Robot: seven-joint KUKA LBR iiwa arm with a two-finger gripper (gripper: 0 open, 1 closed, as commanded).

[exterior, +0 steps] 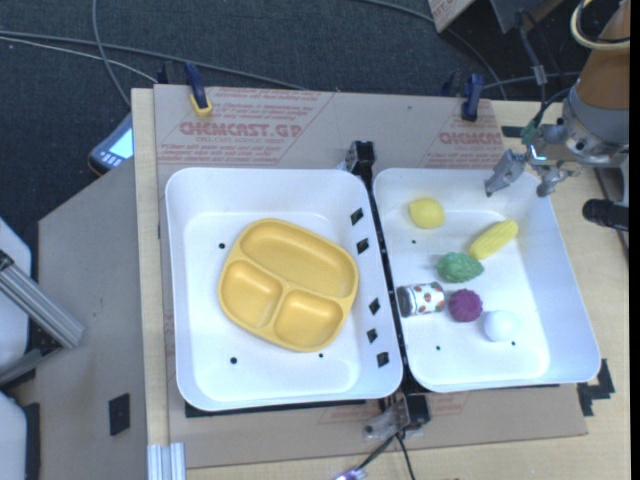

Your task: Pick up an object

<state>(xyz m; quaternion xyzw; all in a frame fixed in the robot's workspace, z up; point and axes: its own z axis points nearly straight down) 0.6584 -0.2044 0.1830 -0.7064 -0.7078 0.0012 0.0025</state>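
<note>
Pointing up-right, long axis diagonal: corn cob (493,238); gripper (525,176) spread open, holding nothing.

Both white bins (190,368) look like smooth, faintly glossy moulded plastic. The yellow divided tray (288,284) is plastic too, with a soft satin sheen. The worktop (300,118) is pale, matt board printed in red. The green piece (459,266) and the purple one (465,305) look rough and knobbly, the yellow ball (426,213) smooth. The gripper (523,171) appears dull grey metal.
</note>
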